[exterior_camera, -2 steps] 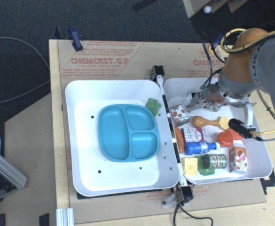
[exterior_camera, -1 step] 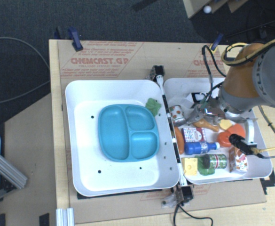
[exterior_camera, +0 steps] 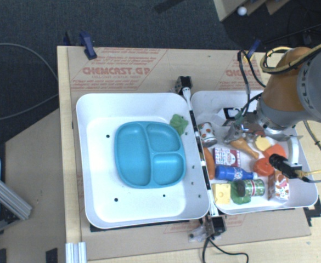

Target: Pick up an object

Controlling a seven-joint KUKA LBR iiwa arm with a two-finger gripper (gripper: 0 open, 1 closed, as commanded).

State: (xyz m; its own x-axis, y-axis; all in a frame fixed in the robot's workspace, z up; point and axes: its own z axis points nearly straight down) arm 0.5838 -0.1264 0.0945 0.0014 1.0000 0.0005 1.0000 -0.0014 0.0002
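Camera view, pincer (exterior_camera: 238, 126) state unclear, above orange carrot (exterior_camera: 245, 147) lying diagonally, right bin (exterior_camera: 308, 193).

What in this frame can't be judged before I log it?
- Claw, camera view: the wrist hangs over it, so whether it grips anything is hidden.
- Orange items in the right bin: partly covered by the arm, so what they are is unclear.
- Can labels: too small to read.
- Green object by the blue plate: too small to identify.
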